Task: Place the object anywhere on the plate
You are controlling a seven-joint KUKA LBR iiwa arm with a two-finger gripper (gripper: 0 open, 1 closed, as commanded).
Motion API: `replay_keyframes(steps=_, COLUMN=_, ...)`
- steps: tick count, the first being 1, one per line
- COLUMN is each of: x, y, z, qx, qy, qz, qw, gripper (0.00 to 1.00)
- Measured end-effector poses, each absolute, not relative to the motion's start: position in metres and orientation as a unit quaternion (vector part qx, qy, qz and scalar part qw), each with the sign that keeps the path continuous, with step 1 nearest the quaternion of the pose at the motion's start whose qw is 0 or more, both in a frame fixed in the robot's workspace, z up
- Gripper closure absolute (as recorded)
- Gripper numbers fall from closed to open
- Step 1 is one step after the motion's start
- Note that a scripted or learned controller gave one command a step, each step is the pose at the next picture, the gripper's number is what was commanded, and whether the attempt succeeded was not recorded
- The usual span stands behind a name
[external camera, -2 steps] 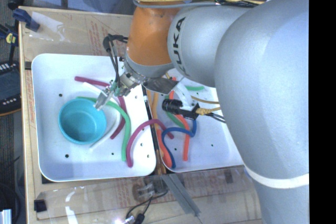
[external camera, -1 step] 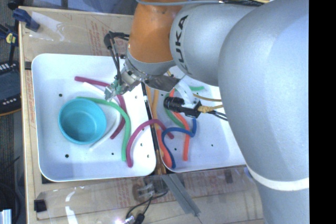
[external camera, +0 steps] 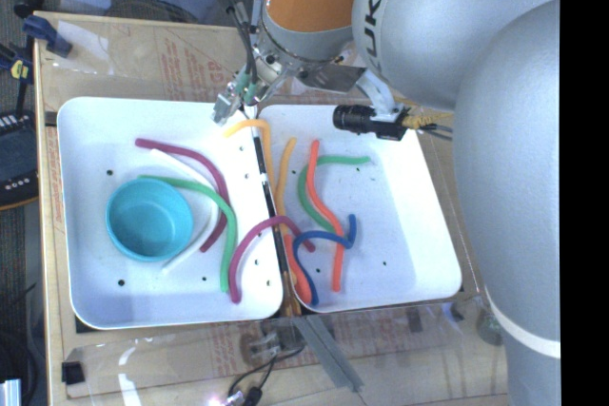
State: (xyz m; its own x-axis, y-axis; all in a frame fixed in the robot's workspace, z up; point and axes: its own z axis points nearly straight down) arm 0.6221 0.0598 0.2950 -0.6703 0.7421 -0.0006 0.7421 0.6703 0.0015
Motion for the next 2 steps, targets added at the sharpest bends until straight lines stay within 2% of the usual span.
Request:
replay_keyframes(steps=1, x=0.588, y=0.100, z=0.148, qx=0.464, qy=0.886, qz=-0.0020, qw=-0.002, gripper=1.00)
replay_keyframes(steps=2, x=0.634, y=0.034, z=0.192, qx=0.400, qy=0.917, qz=-0.0003, qw=0.000, gripper=1.00)
